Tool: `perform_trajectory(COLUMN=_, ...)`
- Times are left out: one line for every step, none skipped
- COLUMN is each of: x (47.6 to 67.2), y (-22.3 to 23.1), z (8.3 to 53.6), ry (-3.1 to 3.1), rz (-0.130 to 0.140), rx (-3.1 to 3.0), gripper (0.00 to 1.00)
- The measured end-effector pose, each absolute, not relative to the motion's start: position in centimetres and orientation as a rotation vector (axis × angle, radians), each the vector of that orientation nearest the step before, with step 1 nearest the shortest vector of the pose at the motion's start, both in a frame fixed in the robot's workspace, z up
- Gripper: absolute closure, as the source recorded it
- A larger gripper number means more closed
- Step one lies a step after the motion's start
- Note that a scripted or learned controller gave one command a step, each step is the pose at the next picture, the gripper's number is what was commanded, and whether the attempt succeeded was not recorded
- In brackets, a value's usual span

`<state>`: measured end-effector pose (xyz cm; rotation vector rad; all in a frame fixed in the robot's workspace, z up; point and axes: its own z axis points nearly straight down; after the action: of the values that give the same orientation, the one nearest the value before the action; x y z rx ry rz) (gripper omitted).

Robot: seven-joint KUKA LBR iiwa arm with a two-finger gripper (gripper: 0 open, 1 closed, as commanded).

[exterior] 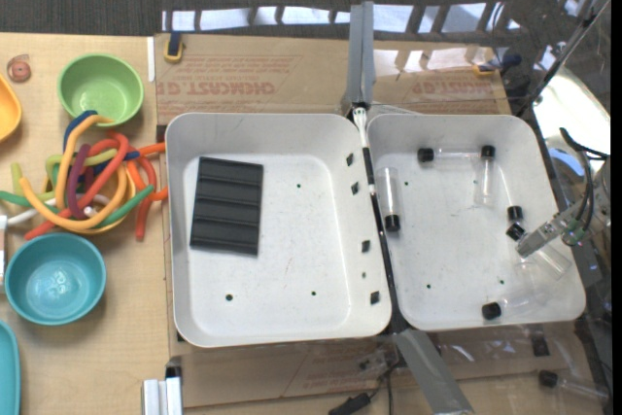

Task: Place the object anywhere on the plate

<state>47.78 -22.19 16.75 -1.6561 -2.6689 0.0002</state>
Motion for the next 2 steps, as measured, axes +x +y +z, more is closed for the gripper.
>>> perform_trajectory(x=51.8, y=-22.2, z=19.9, ry=-2.663, rz=0.000, rx=-1.669, gripper=1.00)
perform_trajectory(x=62.0, y=-22.2, z=18.1, ry=-2.903, rz=0.000, rx=-1.211, gripper=1.00)
